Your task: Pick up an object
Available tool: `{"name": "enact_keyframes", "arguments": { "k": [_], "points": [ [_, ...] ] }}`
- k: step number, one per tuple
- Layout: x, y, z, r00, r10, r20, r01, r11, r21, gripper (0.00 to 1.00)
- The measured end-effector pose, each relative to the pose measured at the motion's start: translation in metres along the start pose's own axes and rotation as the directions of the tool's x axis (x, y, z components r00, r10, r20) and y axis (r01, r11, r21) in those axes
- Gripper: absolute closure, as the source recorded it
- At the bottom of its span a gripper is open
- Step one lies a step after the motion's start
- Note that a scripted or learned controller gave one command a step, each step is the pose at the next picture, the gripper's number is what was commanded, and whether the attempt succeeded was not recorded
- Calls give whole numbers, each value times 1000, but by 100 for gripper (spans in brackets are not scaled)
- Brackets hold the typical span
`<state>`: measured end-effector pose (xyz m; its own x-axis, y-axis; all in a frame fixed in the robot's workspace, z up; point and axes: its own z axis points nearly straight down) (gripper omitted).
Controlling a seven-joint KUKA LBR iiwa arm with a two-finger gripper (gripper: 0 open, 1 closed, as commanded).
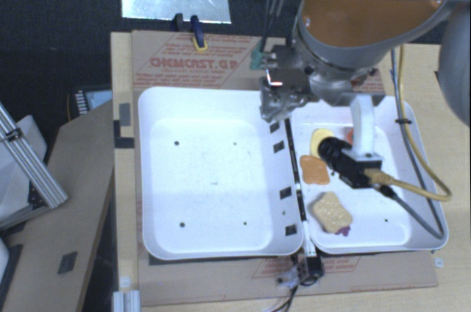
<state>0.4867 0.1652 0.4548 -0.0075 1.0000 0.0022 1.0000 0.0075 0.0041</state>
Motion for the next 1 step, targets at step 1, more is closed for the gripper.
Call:
{"name": "enact_keyframes", "arguments": {
  "k": [1],
  "points": [
    [-2, 1, -10, 1000, 0, 0, 0, 1000, -1, 100]
  ]
}}
